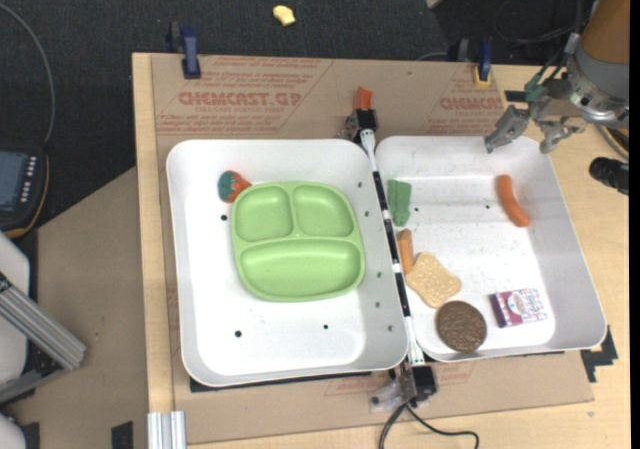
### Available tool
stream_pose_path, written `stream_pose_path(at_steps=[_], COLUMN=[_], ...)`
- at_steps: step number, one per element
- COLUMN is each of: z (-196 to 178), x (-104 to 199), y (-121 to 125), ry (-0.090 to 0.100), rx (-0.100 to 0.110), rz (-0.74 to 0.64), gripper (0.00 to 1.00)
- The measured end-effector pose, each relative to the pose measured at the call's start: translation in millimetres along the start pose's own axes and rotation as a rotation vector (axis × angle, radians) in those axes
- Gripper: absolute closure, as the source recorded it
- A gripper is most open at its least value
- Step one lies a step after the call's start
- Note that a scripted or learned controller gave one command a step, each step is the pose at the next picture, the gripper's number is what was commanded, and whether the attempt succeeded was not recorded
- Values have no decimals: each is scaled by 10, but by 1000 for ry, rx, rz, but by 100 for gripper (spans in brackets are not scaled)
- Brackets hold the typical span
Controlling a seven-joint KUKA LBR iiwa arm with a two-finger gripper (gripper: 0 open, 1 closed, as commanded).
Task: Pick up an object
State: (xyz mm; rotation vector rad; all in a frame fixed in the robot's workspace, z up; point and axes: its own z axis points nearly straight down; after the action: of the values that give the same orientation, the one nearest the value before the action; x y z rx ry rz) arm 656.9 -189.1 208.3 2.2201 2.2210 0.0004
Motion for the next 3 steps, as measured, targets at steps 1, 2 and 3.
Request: stream_pose_path(at_steps=[1,2,3], z=[413,1205,1043], x=[-366,-227,-242], y=[95,26,51], ry=[-2,7,0], rx=[0,8,-1], rz=[3,-1,-3], gripper=[0,0,100])
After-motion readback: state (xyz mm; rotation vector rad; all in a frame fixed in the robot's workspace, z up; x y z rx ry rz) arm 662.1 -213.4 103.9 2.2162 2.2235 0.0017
